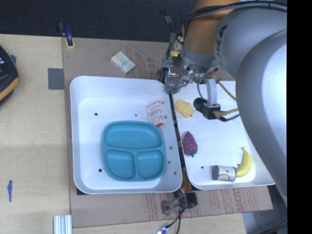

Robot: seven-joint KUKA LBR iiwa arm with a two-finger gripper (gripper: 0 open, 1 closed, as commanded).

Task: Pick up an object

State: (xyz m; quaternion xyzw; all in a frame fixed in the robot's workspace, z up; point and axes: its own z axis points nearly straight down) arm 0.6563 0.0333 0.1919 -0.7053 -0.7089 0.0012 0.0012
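The arm (243,48) comes in from the right, its grey bulk covering much of the right bin (219,130), with the orange band (204,18) showing above the wrist. The end effector (174,82) sits at the far end of the seam between the two bins, right by the back corner of the left bin (78,130). From where I stand it is a dark tangle of metal and cables, so I cannot tell its state or whether anything is in it.

In the left bin a blue divided plate (134,150) lies flat near the middle, with three compartments facing up. A small red-and-white packet (156,112) rests just beside the plate's far right corner, close to the bin's right wall.

In the right bin a pale yellow, crinkled item (184,108), perhaps a toy snack, lies near the dividing edge, just in front of the end effector. A purple bunch of grapes (189,143) lies nearer the front, also close to the seam. At the front a small white cup (223,173) lies on its side, with a banana (245,163) touching or almost touching its right end.

Outside the bins, a small patterned square pad (122,62) lies on the brown cardboard (97,57) covering the desk (29,145) behind the left bin.
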